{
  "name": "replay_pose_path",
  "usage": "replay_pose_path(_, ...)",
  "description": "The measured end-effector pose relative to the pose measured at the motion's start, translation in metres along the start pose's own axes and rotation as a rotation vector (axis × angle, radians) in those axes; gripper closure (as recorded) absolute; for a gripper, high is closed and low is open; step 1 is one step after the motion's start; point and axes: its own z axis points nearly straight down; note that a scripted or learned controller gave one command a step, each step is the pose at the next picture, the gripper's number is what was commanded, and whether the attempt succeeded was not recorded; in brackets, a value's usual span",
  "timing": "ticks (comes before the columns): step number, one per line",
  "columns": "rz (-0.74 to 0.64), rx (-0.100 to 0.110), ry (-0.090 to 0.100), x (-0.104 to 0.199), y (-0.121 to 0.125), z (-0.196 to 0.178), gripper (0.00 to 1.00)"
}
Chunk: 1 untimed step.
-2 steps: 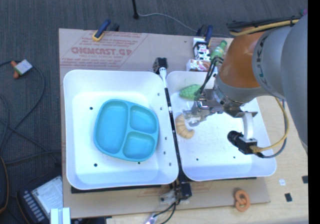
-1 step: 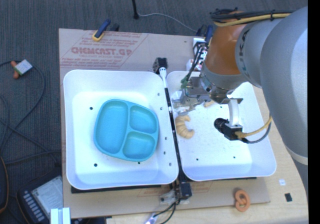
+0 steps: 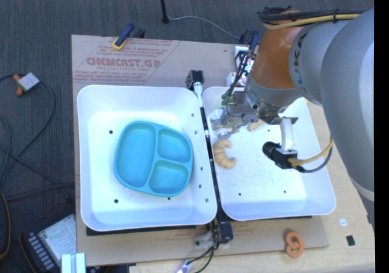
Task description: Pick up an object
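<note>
Orange pretzel-shaped piece (image 3: pixel 294 243) lies on the bench's near edge, outside the bins. Right bin (image 3: pixel 304 196): croissant (image 3: pixel 223 155) near its left wall, mid-depth. Gripper (image 3: pixel 230 121) low over that bin's far-left area, just beyond the croissant; finger state cannot be read. Left bin (image 3: pixel 97 202): blue divided plate (image 3: pixel 154 158), central.

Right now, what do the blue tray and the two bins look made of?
Blue tray: likely molded plastic, matte, with an even color and soft rounded dividers. Left bin and right bin: probably thin formed plastic, white and smooth, with rounded rims; can't rule out coated metal.
</note>
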Motion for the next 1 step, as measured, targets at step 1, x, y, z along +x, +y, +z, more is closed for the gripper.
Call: replay_pose_path(1,0.000,-0.003,0.000,0.0047,0.0888,-0.0409,1.00)
